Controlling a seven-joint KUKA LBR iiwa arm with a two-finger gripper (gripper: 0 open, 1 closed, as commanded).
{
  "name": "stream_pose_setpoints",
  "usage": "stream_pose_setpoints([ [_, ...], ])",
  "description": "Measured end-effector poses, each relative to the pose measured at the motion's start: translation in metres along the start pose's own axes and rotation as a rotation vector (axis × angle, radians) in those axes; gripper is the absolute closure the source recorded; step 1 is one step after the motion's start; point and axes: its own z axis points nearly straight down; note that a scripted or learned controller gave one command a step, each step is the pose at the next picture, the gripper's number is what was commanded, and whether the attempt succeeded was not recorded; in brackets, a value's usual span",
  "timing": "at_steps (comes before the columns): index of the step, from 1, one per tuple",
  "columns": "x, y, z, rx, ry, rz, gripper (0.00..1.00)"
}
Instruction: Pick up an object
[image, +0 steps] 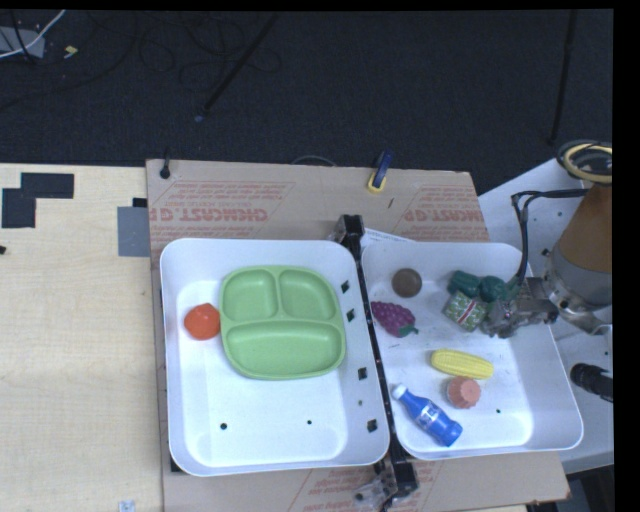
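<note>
The likeliest object of the pick is a small green patterned can (464, 309), lying in the upper right part of the right bin (545, 425). The gripper (503, 318) sits just beside it on the can's right, touching or very nearly touching; the dark finger assembly blurs into the can there, so contact cannot be confirmed. Whether the gripper is spread or closed cannot be told, and nothing is visibly held in it. A dark green lumpy object (478, 286) lies just above the can, against the gripper's upper side.

Further out in the same bin: a brown ball (406, 282) to the upper left, a purple grape bunch (394, 317) left of the can, a yellow corn cob (461, 363) below it, a pink round piece (463, 392) just under the cob, and a blue bottle (428, 414) near the lower left.

The left bin (260, 450) holds a green divided plate (281, 322) and an orange ball (202, 321) just left of it.

The arm (590, 245) enters from the right.
</note>
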Motion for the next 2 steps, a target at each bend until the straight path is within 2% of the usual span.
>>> stream_pose_setpoints([
  [1,-0.001,0.001,-0.053,-0.001,0.0,-0.001,1.0],
  [2,0.051,0.017,-0.063,0.003,0.003,-0.005,1.0],
])
